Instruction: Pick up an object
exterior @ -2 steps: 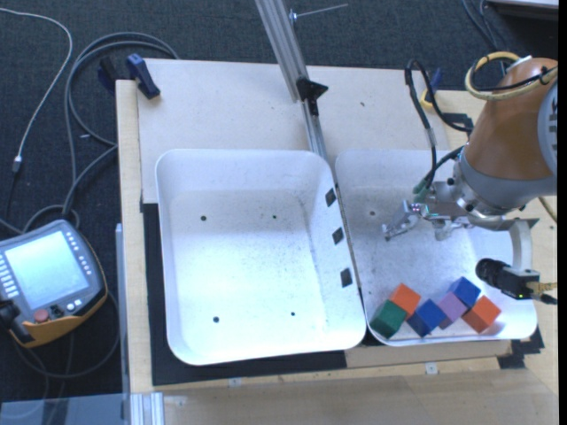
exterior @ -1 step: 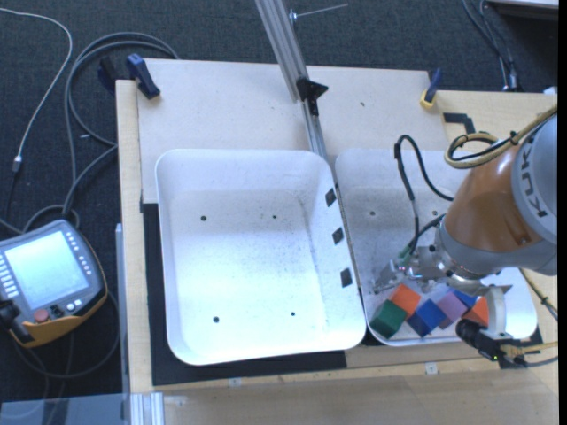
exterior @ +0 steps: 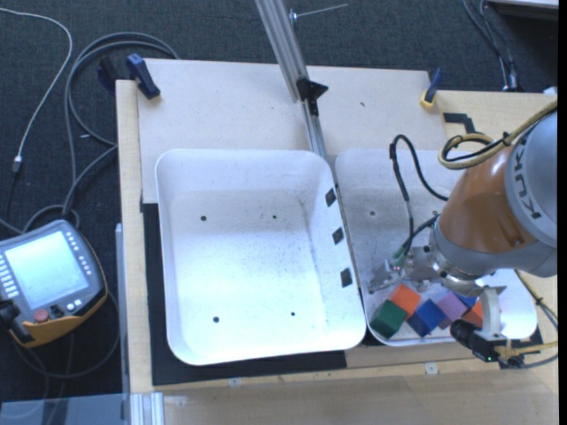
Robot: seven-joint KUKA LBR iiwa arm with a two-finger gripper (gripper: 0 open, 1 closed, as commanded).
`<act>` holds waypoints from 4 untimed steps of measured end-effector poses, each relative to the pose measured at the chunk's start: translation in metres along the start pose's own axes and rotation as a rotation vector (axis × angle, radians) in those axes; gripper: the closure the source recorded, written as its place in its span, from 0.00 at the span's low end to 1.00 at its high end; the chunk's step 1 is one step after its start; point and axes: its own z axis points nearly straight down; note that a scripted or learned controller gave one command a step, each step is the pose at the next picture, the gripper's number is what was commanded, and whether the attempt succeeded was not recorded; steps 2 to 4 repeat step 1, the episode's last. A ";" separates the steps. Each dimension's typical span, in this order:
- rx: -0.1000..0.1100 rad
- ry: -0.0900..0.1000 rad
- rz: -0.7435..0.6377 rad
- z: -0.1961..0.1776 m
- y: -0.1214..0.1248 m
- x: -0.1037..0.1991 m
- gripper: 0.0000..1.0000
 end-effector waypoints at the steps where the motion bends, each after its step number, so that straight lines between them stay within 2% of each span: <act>1: -0.006 -0.003 0.001 -0.017 0.001 -0.006 0.00; 4: -0.006 -0.003 0.001 -0.017 0.001 -0.006 0.00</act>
